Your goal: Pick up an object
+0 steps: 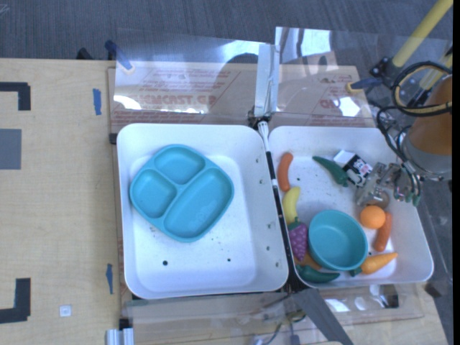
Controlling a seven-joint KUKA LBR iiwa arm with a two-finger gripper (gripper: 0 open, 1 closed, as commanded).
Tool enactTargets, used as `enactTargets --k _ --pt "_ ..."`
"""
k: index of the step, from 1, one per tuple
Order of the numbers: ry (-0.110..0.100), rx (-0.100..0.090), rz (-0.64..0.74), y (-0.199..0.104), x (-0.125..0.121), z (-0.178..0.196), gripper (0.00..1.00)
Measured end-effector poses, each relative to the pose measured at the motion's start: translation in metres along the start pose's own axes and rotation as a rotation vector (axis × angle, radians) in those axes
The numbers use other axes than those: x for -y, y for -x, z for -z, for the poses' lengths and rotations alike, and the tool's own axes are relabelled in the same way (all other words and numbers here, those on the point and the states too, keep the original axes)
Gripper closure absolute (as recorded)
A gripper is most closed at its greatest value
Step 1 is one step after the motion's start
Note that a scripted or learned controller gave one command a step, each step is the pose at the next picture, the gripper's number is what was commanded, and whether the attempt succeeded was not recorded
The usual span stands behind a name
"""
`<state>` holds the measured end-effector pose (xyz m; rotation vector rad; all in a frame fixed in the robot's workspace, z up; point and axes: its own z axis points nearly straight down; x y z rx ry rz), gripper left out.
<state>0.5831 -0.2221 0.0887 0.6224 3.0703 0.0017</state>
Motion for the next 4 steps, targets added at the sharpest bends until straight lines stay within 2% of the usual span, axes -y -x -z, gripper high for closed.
enactTargets --k 1,2,3,4 --pt "-0.001 -0.001 -0.001 0.0 0.001 -0.001 0.0" --pt "0.0 0.014 0.002 0.003 -0.001 0.014 1.0" --pt "-0.014 -0.036 -0.053 0.055 -0.047 0.001 1.0" --pt "-0.013 -0.035 -0.053 0.056 -0.047 0.001 0.0"
